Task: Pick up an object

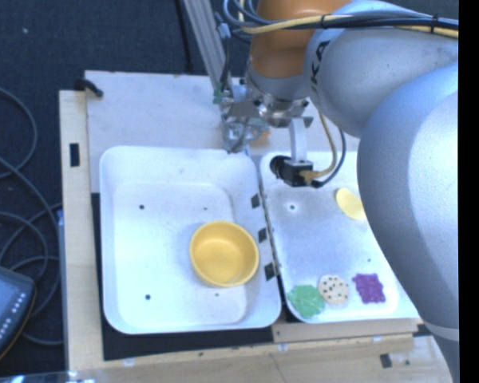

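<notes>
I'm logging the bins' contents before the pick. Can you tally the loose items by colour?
Yellow: 2, the bowl and a yellow piece
Green: 1, green piece
Cream speckled: 1, cookie
Purple: 1, purple piece
Total: 5

Setting: a robotics lab or test cell
Arm: a large grey industrial arm [399, 94] with an orange band is seen over a wooden bench [76, 214]
Bins: 2 white bins [120, 174] are set side by side
Floor: dark carpet [64, 22] strewn with loose cables [16, 206]
Controller: a handheld pendant [1, 309] is lying at the lower left
</notes>
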